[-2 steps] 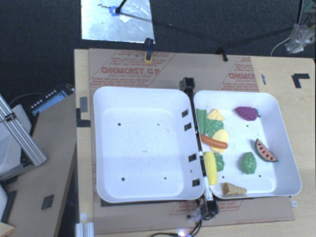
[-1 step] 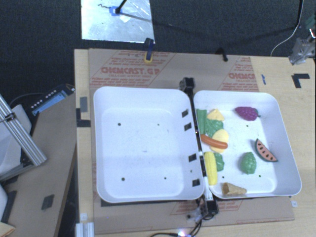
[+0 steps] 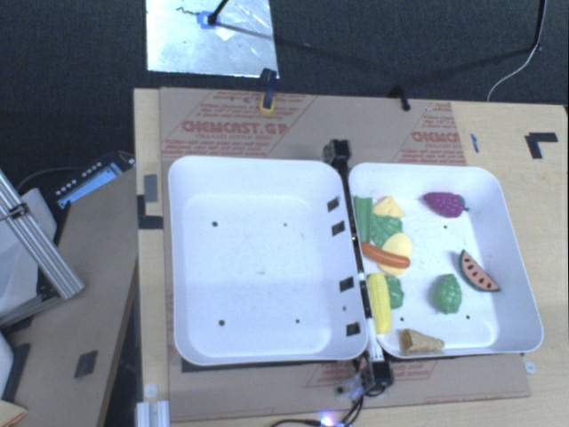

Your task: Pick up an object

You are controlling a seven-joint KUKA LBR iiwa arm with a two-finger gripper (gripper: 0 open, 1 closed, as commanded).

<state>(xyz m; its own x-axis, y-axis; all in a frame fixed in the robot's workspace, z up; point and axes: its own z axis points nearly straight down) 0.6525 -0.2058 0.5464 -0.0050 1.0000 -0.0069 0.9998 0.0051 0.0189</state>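
The right bin (image 3: 507, 238) holds several toy foods. A purple grape bunch (image 3: 444, 204) lies near its back, a watermelon slice (image 3: 477, 272) at its right, and a green broccoli-like piece (image 3: 447, 294) in front of the middle. Along the left wall lie a green vegetable (image 3: 372, 222), a yellow piece (image 3: 388, 207), a red-orange sausage (image 3: 386, 255) across a yellow lump (image 3: 397, 243), a corn cob (image 3: 379, 302) and a tan wedge (image 3: 418, 342) at the front.
The left bin (image 3: 258, 256) sits beside the right one, joined by black clips (image 3: 338, 229) along the shared edge. Both rest on a cardboard sheet (image 3: 231, 123). A metal plate (image 3: 209, 25) lies behind, and a silver rail (image 3: 36, 247) stands at the far left.
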